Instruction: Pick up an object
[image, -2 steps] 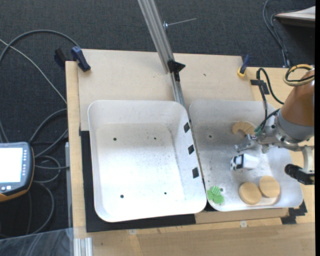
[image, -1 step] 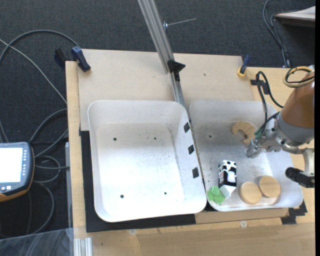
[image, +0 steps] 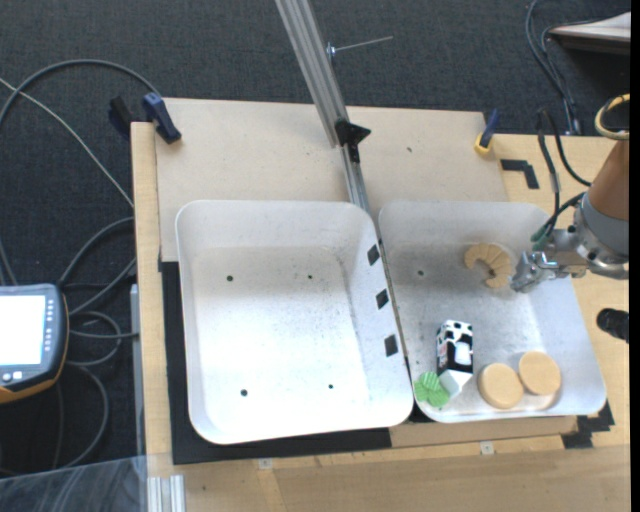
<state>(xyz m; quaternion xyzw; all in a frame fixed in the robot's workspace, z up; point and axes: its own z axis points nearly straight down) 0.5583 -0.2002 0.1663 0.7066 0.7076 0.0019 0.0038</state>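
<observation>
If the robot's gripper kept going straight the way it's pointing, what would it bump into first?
Probably the curved wooden piece. The gripper points leftward and down, with that piece right beside its tip in the right bin. Height is hard to judge from above, so it might meet the bin floor instead.

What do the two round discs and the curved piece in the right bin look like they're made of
The two round discs look like unfinished wood: pale tan, matte, with flat faces and no shine. The curved piece has the same tan, dull look, so probably wood too, though grain is too small to see. The right bin looks like white plastic, smooth with dark speckling.
</observation>
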